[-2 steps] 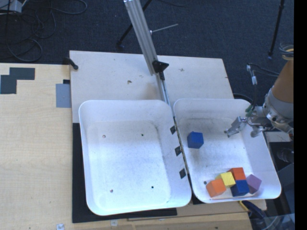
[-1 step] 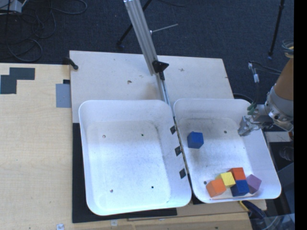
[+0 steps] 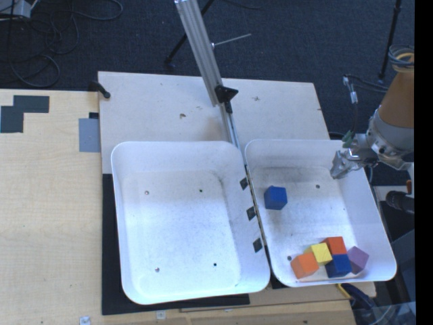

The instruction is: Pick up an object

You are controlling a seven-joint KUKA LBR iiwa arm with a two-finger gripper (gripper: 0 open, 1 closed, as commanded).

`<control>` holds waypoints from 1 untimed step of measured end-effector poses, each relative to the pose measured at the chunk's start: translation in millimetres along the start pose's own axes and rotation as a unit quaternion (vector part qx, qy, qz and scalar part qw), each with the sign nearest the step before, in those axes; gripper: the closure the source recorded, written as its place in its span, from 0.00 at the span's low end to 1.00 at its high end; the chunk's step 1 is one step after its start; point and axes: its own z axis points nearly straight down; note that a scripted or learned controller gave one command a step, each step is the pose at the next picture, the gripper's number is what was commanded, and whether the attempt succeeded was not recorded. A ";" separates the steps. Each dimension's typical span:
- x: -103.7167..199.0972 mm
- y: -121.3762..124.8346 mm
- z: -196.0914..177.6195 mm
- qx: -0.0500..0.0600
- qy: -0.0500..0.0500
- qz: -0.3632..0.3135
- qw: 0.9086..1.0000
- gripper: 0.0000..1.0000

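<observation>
**Blocks in the right bin, claw at its far right rim**

While I watch from the overhead camera, two shallow white bins sit side by side on the bench, both of smooth moulded plastic with rounded corners and a faint grey speckle over their floors. From my view the left bin (image 3: 177, 222) shows a bare, dusty floor with a few small dark dots. Small black clips mark the seam where it touches the right bin (image 3: 365, 202).

Six blocks lie in the right bin. A blue cube (image 3: 275, 197), matte and sharp-edged, stands alone near the left wall, well apart from the rest. Five more huddle in the near right corner, touching one another: an orange block (image 3: 304, 265), a yellow block (image 3: 321, 252), a red-orange block (image 3: 335, 244), a dark blue block (image 3: 338, 266) and a purple block (image 3: 358, 258) that sits tilted against the rim.

My arm comes in from the right, its tan-orange band and grey wrist above the bin's far right rim. The claw (image 3: 340, 164) is a small, pale metal piece over that rim, well apart from every block, with nothing in its grip. It is too small and blurred for me to tell whether it is released or clenched.

Behind the bins, a ribbed aluminium bar (image 3: 200, 46) slants up from a worn white board (image 3: 155, 107), and pale wood panelling (image 3: 47, 195) lies to the left.
</observation>
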 end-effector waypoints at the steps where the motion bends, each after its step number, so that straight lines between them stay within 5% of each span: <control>1: 48.7 -20.1 80.0 0.006 0.003 0.000 1.000 1.00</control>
